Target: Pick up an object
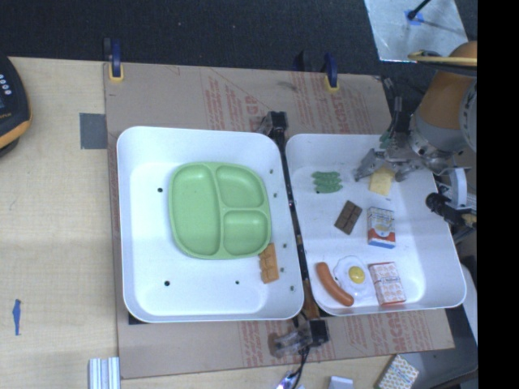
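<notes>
The right bin [434, 241] holds several small items: a yellow block [381, 183], a green leafy piece [328, 182], a brown bar [349, 216], a small red and white carton [380, 225], a fried egg [353, 274], a sausage [334, 284] and a pink packet [388, 284]. My gripper [391, 165] hangs over the far side of this bin, just above the yellow block. Its two dark fingers are spread apart, one on each side, and it looks open with nothing held between them.
The left bin [142, 282] carries a green divided plate [219, 209] and an orange cracker [268, 263] near its right wall. The two bins meet at a ridge [290, 217]. Clamps [330, 70] hold the cardboard under them.
</notes>
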`<state>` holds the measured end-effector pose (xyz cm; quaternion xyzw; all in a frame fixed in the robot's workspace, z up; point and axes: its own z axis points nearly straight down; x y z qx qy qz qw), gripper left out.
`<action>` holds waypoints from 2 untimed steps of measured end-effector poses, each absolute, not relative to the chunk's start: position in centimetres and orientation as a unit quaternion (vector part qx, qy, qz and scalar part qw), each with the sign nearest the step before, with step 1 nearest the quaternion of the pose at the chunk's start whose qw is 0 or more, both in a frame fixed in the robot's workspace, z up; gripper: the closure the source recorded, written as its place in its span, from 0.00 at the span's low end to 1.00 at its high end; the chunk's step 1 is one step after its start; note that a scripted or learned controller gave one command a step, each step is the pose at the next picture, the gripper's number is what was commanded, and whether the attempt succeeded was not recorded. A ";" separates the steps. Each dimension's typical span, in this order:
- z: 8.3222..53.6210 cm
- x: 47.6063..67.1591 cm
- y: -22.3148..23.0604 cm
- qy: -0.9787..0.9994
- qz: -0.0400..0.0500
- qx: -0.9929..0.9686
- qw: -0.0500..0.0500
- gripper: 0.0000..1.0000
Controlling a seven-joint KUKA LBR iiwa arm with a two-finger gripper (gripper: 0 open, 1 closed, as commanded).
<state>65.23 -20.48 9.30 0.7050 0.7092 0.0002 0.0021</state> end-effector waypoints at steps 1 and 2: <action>9.2 65.7 -21.1 0.709 0.000 0.705 0.000 0.00; 10.4 65.7 -21.2 0.711 -0.001 0.704 0.001 1.00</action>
